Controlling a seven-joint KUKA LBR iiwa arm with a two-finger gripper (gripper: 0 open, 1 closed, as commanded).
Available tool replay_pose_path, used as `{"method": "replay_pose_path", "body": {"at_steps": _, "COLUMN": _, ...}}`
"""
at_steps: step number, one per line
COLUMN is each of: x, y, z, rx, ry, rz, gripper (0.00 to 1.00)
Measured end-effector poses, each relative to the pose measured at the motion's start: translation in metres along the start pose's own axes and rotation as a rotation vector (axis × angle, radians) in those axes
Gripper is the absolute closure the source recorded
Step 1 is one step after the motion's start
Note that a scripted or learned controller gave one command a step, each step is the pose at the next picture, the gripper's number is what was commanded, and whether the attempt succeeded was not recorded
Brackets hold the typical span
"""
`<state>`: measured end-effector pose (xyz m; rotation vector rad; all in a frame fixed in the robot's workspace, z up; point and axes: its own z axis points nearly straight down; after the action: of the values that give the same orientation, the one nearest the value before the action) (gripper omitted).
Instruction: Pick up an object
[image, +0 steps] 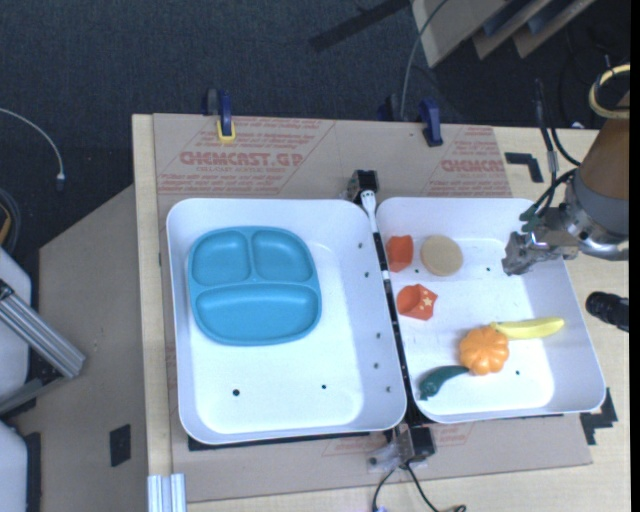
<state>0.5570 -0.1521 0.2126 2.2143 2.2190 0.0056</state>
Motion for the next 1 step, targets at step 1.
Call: {"method": "replay_pose_path", "body": {"at_steps": 1, "x": 0.0000, "y": 0.0006, "z": -0.0049, "rx": 0.004, "ry": 0.001, "rz": 0.001, "gripper": 1.00}}
